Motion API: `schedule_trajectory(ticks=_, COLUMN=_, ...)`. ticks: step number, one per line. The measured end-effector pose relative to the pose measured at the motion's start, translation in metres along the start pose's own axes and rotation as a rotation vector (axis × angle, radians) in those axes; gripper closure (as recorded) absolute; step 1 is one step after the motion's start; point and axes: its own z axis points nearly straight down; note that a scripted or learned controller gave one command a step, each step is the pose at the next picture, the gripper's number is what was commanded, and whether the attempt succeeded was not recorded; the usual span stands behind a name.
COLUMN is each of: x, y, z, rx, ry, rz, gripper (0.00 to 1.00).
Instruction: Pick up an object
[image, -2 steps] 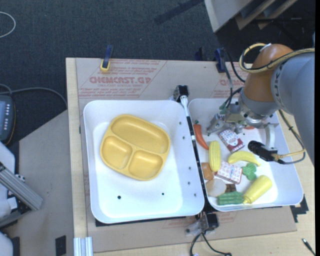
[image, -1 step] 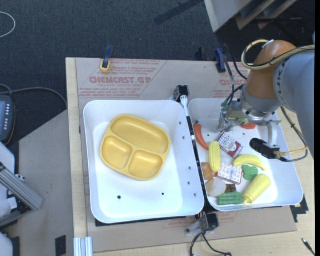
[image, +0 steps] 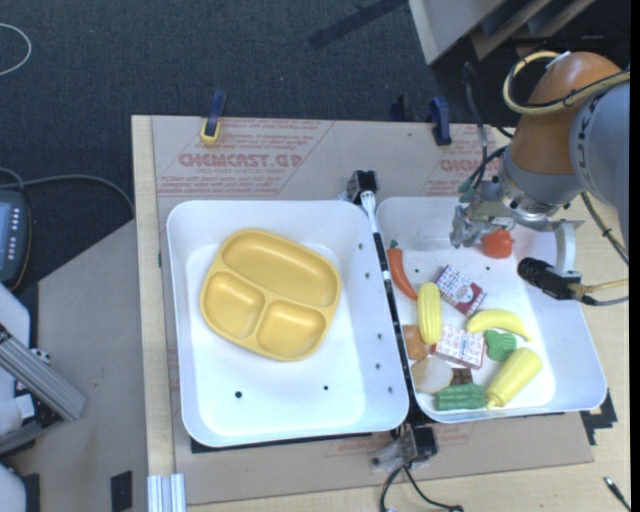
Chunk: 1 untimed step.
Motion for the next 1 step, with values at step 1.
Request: schedule_trajectory(ticks=1, x=-0.0022, y=0.0049, z=-0.0639, rx=-0.001, ry=0.0, rz=-0.002, gripper=1.0)
